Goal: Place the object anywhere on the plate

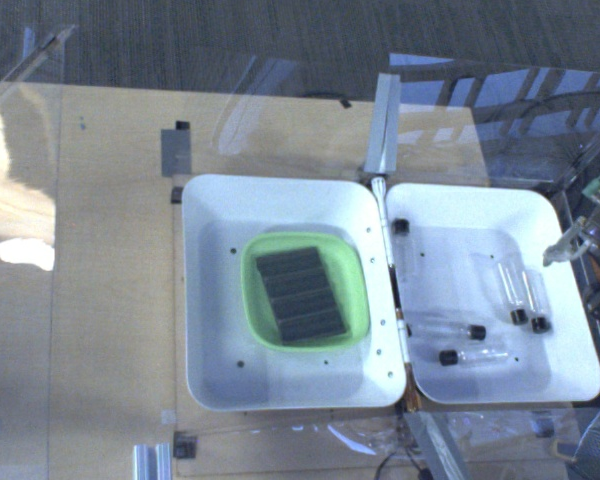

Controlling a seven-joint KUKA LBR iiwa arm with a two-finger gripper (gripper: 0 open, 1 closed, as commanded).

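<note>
Two shallow white bins sit side by side on a pale wooden bench point(100, 298). At the far right edge, part of the gripper point(570, 243) reaches over the rim of the right bin point(480, 203); whether it is open or closed cannot be told, and nothing is seen in its hold. Several clear tubes with black caps point(480, 330) lie scattered on that bin's floor, apart from the gripper. The left bin point(210, 268) holds a green plate point(255, 268) bearing a dark ridged block point(300, 295). A grey metal bar point(384, 123) stands behind the bins, and dark carpet point(230, 18) lies beyond the bench.
</note>
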